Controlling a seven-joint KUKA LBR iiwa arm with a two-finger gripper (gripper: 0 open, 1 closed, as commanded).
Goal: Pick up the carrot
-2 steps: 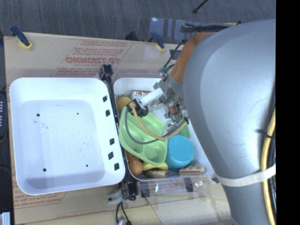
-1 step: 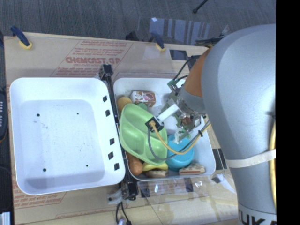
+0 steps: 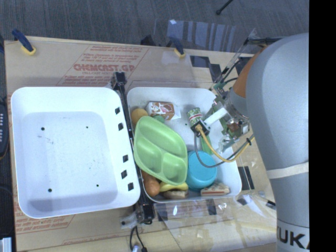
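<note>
**Desk:** What do you have, from the left?

**Me:** 2 shallow white bins of smooth plastic. I see the left bin (image 3: 31, 101) first, then the right bin (image 3: 137, 94), which is crowded. I take the carrot (image 3: 151, 184) to be the dull orange, rounded piece in its near-left corner, against the left wall.

**Desk:** Exposed?

**Me:** Only partly. A glossy green divided plate (image 3: 160, 148) lies tilted over it, so I see one blunt end. Its long axis seems to run along that wall, under the plate, but I cannot be sure. A yellow banana-like piece (image 3: 174, 187) lies just beside it, and a round blue cup (image 3: 202, 173) sits further right.

**Desk:** And the claw?

**Me:** The gripper (image 3: 223, 127) hangs over the bin's right side, trailing a yellow cable. Whether it is spread or pressed together, I cannot tell. Nothing orange is in it.

**Desk:** So the move?

**Me:** The carrot lies left of the claw and nearer the camera, across the cup and plate. I judge that the plate's rim will crowd any grasp.
</note>
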